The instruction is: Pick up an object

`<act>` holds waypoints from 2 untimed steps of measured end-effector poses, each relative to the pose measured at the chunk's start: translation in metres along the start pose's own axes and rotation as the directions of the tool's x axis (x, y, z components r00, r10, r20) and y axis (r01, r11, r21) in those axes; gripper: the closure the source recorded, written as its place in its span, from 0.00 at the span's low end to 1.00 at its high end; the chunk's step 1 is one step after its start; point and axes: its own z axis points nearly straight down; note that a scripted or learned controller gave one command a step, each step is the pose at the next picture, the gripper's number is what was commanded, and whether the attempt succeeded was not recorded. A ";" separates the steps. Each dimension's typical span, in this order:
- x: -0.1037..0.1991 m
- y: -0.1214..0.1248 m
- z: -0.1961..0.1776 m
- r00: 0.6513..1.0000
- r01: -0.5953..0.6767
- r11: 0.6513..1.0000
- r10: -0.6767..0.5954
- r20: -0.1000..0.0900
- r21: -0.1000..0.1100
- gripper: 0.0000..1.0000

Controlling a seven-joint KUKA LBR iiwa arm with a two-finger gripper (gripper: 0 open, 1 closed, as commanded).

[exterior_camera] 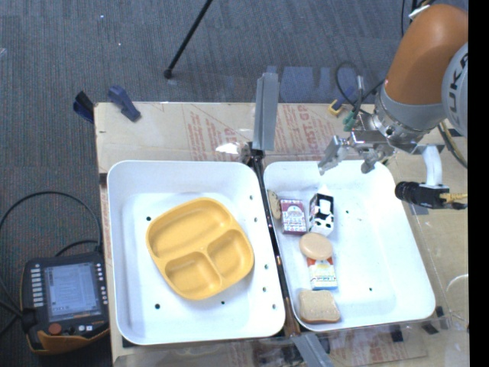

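Objects (315, 251) in right bin (405, 281) | labels unreadable | tool (348, 157) above

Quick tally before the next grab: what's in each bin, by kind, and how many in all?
Yellow divided tray, left bin: 1
Small cartons, right bin: 3 (maroon, black-and-white, orange-and-white)
Bread-like pieces: 2 (round, slice)
Total: 6

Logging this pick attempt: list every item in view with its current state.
gripper: open, above right bin, holding nothing
yellow tray: upright, in left bin
dark red packet: lying flat
black-and-white carton: lying down
round cookie: resting on orange-white box
bread slice: flat
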 end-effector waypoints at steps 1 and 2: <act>-0.042 0.014 0.141 0.977 -0.213 0.977 0.213 -0.002 0.003 0.00; -0.030 0.014 0.181 0.864 -0.504 0.864 0.504 0.001 0.005 0.00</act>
